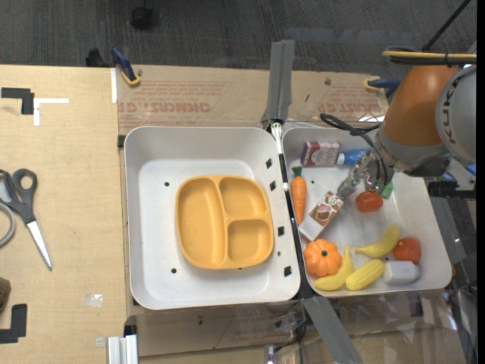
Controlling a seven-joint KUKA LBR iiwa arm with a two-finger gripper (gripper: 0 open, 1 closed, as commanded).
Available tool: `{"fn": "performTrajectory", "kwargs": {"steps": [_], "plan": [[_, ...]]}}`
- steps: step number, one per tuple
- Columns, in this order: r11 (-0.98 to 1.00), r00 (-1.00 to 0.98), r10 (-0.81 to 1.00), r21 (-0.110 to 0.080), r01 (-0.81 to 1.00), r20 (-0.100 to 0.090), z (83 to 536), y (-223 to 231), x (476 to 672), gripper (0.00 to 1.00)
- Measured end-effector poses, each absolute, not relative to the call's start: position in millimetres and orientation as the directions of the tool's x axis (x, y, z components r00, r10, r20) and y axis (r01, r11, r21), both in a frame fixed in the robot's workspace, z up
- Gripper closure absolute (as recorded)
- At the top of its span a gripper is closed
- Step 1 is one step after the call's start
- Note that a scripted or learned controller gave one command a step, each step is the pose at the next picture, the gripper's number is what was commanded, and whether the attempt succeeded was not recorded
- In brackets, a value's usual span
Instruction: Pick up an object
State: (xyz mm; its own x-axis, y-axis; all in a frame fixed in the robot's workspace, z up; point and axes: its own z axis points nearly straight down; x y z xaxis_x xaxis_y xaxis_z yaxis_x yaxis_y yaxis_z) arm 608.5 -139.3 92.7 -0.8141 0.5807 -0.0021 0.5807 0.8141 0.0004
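The right-hand bin [436, 226] holds the candidate objects, and the end effector [362, 179] hangs over its upper middle, just above and to the 10 o'clock side of a small red tomato-like toy [369, 201]. Judged from this pose, the step in hand is the descent onto one item, and the tomato-like toy is the likeliest target, since it lies nearest the fingertips. To do this well, the descent should centre the toy between the fingers and keep clear of the brown-and-white packet [323, 210] lying at its 9 o'clock, which could be nudged or caught instead (a round, smooth toy may also roll out of a closing grip). The carrot [298, 195] lies along the bin's left wall, the pumpkin [322, 258] sits at 7 o'clock from the target, and the bananas [379, 243] with an ear of corn [364, 274] crowd the lower edge, all well apart from the tool. The fingers appear as pale slanted metal parts, yet their spacing is too blurred to judge, so how far they are parted cannot be told; nothing is visibly held between them. The left-hand bin [144, 203] carries an orange divided plate [224, 221], and scissors [29, 214] rest on the table [61, 279] at far left.
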Motion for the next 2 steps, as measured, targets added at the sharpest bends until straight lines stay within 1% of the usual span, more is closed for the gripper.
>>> {"fn": "performTrajectory", "kwargs": {"steps": [1, 2], "plan": [[0.875, -0.875, 0.483, 0.001, 0.483, -0.005, 275, -137, 630.6, 1.0], [0.864, -0.864, 0.504, 0.0, 0.504, -0.002, 147, -150, 558.8, 1.0]]}}
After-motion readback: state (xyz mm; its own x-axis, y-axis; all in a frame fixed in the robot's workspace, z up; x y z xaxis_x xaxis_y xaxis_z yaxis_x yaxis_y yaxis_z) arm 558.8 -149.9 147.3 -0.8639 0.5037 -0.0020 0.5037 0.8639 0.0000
